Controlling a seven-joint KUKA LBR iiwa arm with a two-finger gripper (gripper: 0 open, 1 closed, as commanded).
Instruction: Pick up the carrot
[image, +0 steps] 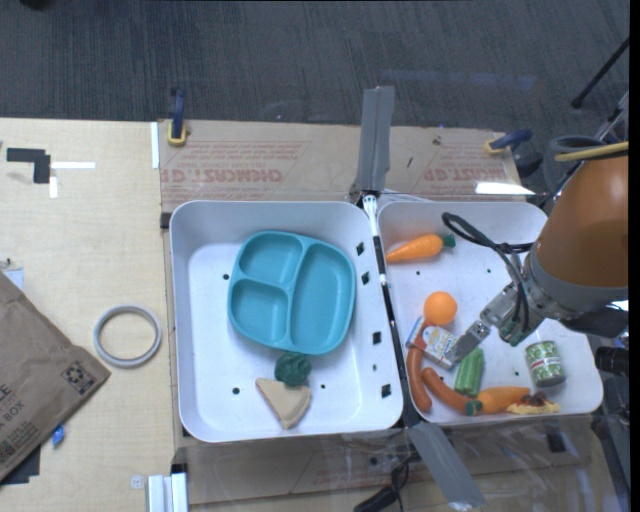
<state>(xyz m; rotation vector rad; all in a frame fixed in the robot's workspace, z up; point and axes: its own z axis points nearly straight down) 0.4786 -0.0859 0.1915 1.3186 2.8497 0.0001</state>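
While the orange carrot with green top (415, 248) lies apart at the right white bin's (520, 212) far side, grey gripper (472, 342) low over green cucumber (469, 369), finger state impossible to tell.

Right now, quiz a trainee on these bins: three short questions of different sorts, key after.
1. True or false: the carrot lies in the same bin as the divided teal plate.
2. Which sits nearest the gripper? A. carrot B. green can C. small packet
3. Fill in: the orange ball lies in the ___ bin of the view.

Key: 1 false; 2 C; 3 right.
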